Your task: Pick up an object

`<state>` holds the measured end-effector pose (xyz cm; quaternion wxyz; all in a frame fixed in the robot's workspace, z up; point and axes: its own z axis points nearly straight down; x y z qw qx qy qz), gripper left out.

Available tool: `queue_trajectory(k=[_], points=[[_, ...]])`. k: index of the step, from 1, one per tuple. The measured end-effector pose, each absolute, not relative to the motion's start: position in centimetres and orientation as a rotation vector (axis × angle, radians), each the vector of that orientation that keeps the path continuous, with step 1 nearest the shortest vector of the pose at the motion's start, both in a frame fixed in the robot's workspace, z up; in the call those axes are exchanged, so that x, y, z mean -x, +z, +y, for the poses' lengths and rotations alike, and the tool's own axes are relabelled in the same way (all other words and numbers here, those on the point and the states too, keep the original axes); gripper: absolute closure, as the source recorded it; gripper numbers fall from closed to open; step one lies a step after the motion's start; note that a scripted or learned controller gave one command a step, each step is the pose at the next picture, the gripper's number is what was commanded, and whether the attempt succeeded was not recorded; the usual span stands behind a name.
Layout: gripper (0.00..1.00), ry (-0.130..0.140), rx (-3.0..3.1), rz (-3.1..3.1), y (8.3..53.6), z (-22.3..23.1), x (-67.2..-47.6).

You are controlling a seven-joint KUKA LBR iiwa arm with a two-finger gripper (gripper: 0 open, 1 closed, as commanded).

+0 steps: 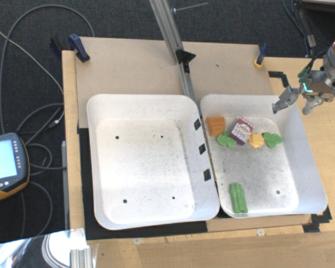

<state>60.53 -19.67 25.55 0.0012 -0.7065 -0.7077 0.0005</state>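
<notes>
The right bin (301,166) holds several small items. An orange block (215,125) lies near its left wall, beside a purple and white packet (241,131). Two green lumps (227,140) (272,140) and a yellow piece (257,141) lie around the packet. A long green piece (238,197) rests near the front rim. My gripper (296,103) hangs over the bin's far right corner, open, with both fingers (283,101) spread and nothing between them. It is up and to the right of the items.
The left bin (100,116) stands beside the right one, with black clips along the shared wall. A slanted metal pole (166,24) rises from the back middle. Blue and yellow clamps hold the board at the far corners.
</notes>
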Motion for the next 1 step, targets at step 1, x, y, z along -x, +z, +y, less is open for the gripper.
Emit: queue_trajectory(k=[1], points=[[0.0, 0.004, 2.218, -2.218, 21.25, -20.08, -60.54]])
